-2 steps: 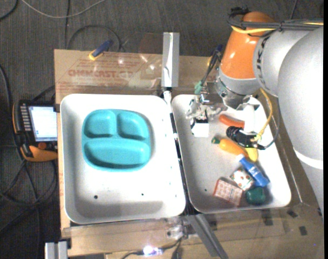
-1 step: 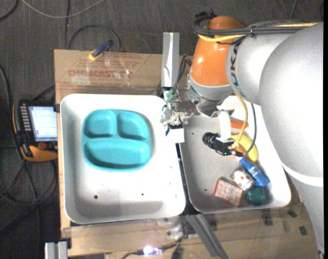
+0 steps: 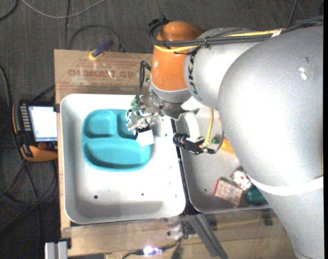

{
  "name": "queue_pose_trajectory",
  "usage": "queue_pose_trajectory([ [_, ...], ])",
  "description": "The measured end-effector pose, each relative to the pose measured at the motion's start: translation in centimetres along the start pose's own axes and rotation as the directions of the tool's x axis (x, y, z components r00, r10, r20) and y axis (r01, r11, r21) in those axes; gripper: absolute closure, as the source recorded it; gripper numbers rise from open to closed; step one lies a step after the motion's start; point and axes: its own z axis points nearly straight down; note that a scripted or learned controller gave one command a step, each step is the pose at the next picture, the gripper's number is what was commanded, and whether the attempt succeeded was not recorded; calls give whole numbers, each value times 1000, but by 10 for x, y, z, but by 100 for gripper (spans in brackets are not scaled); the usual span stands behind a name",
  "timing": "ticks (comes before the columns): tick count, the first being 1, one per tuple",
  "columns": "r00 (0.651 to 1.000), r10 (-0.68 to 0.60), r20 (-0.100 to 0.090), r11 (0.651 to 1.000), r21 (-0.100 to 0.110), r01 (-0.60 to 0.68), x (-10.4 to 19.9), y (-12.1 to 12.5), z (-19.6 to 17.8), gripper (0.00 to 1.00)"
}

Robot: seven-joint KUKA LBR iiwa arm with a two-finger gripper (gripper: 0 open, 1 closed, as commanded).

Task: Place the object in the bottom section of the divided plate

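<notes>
Grey arm [image 3: 272, 101] nearest cam, end effector [image 3: 138, 120] over teal divided plate [image 3: 115, 142], grip state unclear, white object [image 3: 145, 138] at tip, axis unclear

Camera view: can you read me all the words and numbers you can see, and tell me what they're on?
"KUKA", partly hidden, on the grey arm below its orange band.
Faded red lettering on the cardboard sheet behind the left bin: too blurred to read.
Print on the small red-and-white packet in the right bin: too small to read.
Handheld screen left of the bench: glare, nothing readable.
</notes>
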Motion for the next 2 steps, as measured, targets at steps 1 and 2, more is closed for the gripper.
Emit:
queue_pose_trajectory([
  [1,1000,0,-1,1000,-1,0,0,0,0,0],
  [2,994,-112,4,994,-1,112,19,50,9,0],
])
